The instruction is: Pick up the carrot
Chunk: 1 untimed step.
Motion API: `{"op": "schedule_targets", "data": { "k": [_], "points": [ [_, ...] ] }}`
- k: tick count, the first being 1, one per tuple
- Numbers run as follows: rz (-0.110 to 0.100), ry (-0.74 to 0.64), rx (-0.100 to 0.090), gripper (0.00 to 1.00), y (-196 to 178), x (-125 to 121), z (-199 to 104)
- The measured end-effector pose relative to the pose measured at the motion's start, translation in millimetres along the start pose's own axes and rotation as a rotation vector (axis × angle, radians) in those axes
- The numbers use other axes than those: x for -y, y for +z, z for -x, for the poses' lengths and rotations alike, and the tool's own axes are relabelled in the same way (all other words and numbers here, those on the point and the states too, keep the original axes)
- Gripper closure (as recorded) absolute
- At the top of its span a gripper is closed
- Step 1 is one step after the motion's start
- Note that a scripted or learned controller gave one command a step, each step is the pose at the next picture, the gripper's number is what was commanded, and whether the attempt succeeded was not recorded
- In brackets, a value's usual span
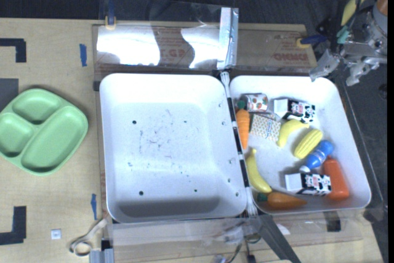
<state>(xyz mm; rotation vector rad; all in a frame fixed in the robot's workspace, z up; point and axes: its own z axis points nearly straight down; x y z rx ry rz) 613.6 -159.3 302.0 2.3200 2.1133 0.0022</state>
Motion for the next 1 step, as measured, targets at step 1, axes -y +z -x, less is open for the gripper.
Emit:
{"op": "schedule_targets", "data": {
  "k": [1],
  "points": [
    [0.003, -0.493, 0.001, 0.00, 18.8, -54.9, 3.8]
  ]
}}
